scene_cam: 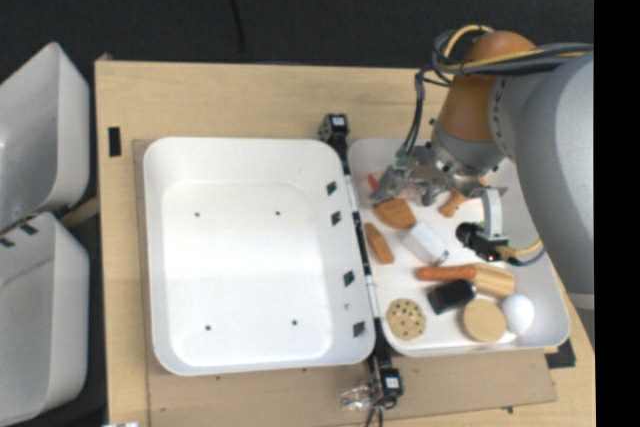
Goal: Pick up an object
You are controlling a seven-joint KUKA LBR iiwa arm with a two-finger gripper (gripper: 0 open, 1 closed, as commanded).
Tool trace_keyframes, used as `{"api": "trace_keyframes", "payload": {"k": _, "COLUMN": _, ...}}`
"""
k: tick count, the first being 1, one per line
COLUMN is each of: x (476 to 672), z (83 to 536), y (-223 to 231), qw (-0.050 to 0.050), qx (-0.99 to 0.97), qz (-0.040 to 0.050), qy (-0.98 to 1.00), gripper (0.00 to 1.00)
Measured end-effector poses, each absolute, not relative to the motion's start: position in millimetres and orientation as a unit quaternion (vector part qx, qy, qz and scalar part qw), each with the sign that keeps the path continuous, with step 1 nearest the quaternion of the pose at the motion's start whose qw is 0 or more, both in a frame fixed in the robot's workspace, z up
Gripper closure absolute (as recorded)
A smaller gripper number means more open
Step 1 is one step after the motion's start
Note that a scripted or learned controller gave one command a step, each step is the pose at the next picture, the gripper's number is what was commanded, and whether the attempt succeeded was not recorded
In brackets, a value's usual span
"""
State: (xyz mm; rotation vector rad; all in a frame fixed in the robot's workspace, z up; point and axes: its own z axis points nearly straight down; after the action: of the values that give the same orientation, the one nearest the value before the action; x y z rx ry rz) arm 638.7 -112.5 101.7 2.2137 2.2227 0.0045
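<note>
Camera view: we cannot tell the gripper's (412, 183) finger state; it hangs low over the right bin (545, 335), just above a tan piece (395, 213). We judge crowding could spoil a grasp. We count two bins, one cookie (405, 317), one white ball (519, 312); left bin (160, 245).

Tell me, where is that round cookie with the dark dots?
The cookie lies in the right bin, near its front left corner, just left of a black block and a round wooden disc.
</note>
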Motion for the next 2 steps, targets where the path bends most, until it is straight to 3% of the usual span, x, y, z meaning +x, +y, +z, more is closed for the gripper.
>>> {"api": "trace_keyframes", "payload": {"k": 1, "x": 602.0, "z": 207, "y": -32, "qw": 0.001, "qx": 0.704, "qz": 0.0027, "qy": 0.710, "gripper": 0.00}}
{"api": "trace_keyframes", "payload": {"k": 2, "x": 589.6, "z": 104, "y": -102, "qw": -0.001, "qx": 0.709, "qz": -0.0037, "qy": 0.705, "gripper": 0.00}}
